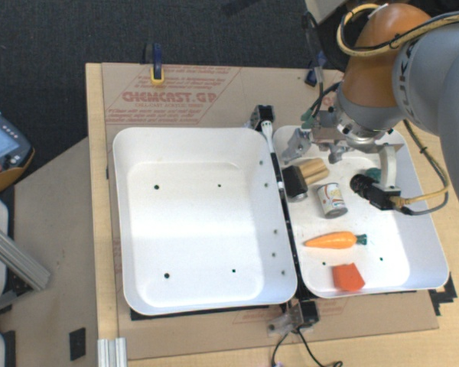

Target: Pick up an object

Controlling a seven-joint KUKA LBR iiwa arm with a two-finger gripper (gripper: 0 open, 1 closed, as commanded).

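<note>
Orange carrot (330, 241), can (331, 199), red block (349, 277), right bin (421, 274)

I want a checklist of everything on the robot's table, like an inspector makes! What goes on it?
Surface: cardboard-topped bench bearing a left bin and a right bin, side by side.
Job's things: in the right bin, a carrot, an orange block, a small can, a tan cylinder and a black block.
Clutter: a blue clamp at the bench's far edge.
Grippers: gripper low over the right bin's far end; nothing seen between its fingers.
Cables: a yellow cable by the wrist.
Surroundings: dark floor.
</note>
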